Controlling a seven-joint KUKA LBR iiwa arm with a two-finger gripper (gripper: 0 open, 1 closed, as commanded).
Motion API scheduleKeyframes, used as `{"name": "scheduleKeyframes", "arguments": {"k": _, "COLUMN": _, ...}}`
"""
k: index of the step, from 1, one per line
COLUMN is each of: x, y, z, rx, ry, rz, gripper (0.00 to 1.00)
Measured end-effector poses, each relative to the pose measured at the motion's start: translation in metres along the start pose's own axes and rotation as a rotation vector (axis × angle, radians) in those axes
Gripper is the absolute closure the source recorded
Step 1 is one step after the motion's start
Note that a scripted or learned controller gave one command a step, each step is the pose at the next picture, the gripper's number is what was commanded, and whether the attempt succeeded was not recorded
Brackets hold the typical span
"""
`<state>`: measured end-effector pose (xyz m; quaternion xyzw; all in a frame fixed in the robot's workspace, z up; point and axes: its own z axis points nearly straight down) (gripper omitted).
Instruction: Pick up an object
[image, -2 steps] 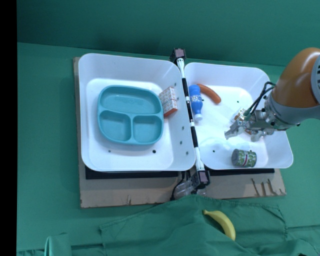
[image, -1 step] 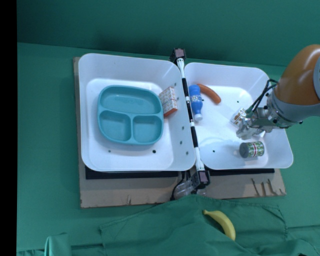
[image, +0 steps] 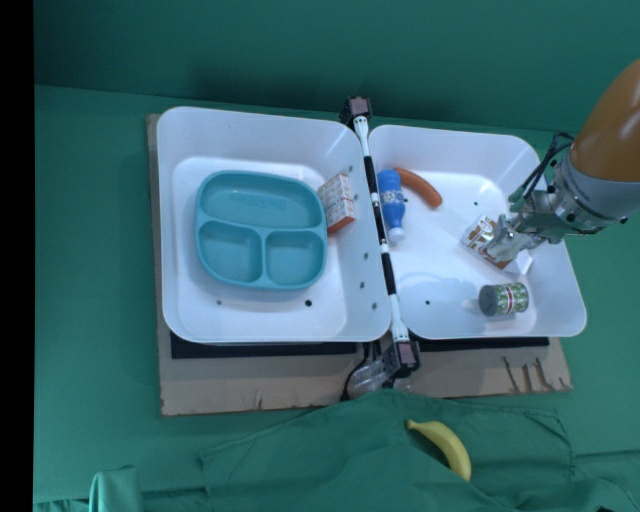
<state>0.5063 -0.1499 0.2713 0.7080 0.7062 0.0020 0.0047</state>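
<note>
Landmark: the black-and-white jointed divider rail (image: 378, 222) between the two shallow white plastic bins served as reference for every place below.
Left bin (image: 190, 135): it held a teal three-compartment plastic plate (image: 262, 230), well left of the rail, and a small red-and-white printed carton (image: 337, 201), just left of the rail and touching the plate's right edge.
Beside the rail: a small blue-and-white plastic bottle (image: 390, 202) lay just right of it, with an orange sausage-shaped toy (image: 421, 186) a little further right.
Right bin (image: 555, 300): a small crumpled packet in white, brown and red (image: 490, 240) lay well right of the rail; a grey cylindrical can with a red-and-green label (image: 503, 299) lay on its side nearer the bin's front edge.
Task's thing: the packet looked thin, wrinkled and irregular, probably light and easy to push aside.
End effector (image: 512, 236): it sat low at the packet's right edge; whether it was released or clenched could not be told.
Step in hand: seemingly the approach or closing on the packet.
Next move: it called for a firm closure, then a straight lift.
Front worktop: a yellow banana (image: 445, 443) lay on the green cloth (image: 300, 465), forward and right of the rail's near end.
</note>
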Motion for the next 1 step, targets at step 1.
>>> {"name": "scheduleKeyframes", "arguments": {"k": 1, "x": 0.0086, "y": 0.0052, "z": -0.0538, "rx": -0.002, "ry": 0.000, "rz": -0.001, "gripper": 1.00}}
